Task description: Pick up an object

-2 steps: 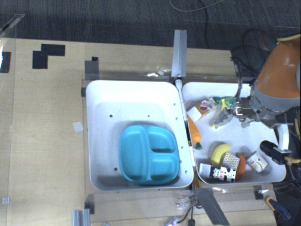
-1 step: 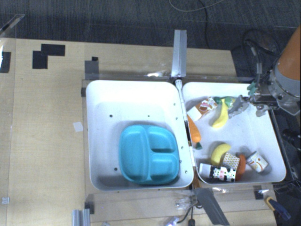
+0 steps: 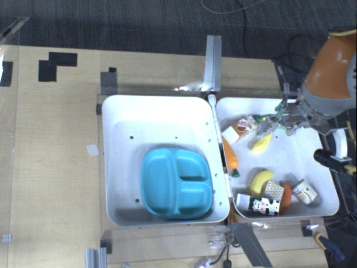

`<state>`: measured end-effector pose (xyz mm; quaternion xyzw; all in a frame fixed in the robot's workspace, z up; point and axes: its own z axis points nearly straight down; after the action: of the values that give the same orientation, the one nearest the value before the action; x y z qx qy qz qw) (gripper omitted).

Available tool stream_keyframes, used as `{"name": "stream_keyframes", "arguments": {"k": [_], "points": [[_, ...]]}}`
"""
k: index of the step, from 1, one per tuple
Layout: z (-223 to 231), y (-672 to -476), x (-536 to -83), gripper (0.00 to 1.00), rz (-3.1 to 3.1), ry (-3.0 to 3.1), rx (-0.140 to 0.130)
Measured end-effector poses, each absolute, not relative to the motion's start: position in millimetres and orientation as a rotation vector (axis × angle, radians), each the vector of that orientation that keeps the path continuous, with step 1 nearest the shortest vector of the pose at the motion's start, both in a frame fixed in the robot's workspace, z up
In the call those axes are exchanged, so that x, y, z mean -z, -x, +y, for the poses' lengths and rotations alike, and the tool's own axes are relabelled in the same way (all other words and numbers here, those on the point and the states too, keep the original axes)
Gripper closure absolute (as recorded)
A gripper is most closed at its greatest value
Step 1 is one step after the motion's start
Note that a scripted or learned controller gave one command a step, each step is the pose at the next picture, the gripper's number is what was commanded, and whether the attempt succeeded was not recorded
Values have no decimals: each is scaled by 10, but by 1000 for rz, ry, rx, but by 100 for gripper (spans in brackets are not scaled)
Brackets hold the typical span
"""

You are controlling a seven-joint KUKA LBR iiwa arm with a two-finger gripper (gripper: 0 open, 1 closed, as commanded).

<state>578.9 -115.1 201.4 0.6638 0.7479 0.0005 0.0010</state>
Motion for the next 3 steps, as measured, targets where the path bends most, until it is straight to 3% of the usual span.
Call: {"name": "stream_keyframes", "arguments": {"k": [1,2,3], "points": [[-1512,-6055,-891,0,2385,-2028,-9],[-1497,-6081,-1018,100,2384,-2024,-17],[-1070,-5927,-2038,100,2196,-2240,-6]]}}
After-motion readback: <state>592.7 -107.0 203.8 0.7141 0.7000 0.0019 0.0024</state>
